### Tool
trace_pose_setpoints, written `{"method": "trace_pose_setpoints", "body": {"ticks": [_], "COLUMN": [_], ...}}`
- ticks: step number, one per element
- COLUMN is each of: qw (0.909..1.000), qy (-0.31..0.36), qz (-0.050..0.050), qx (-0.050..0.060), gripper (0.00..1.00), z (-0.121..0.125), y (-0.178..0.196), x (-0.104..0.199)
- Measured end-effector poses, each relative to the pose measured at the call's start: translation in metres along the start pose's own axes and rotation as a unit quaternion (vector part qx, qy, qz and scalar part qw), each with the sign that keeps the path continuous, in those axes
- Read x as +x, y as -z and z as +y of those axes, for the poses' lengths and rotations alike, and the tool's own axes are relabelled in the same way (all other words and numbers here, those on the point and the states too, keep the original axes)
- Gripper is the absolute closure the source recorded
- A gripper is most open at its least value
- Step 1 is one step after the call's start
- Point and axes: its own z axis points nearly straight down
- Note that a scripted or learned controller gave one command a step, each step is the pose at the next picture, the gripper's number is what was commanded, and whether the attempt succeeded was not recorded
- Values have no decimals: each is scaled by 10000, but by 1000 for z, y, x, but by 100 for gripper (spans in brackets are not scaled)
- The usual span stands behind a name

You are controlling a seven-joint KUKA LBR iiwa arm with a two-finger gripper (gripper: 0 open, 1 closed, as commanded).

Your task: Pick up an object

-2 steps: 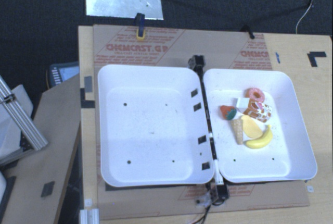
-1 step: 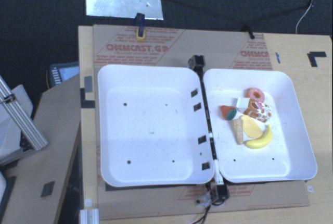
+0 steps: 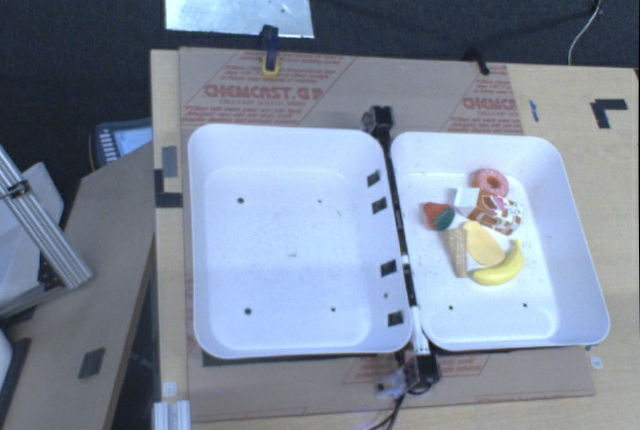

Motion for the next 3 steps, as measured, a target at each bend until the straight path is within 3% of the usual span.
{"method": "trace_pose_setpoints", "body": {"ticks": [1, 2, 3], "qw": [10000, 10000, 10000], "qy": [2, 25, 29], "qz": [2, -12, -9], "qx": [6, -19, -14], "gripper": [0, 100, 0], "z": [0, 1, 1], "y": [0, 12, 11], "x": [0, 1, 1]}}
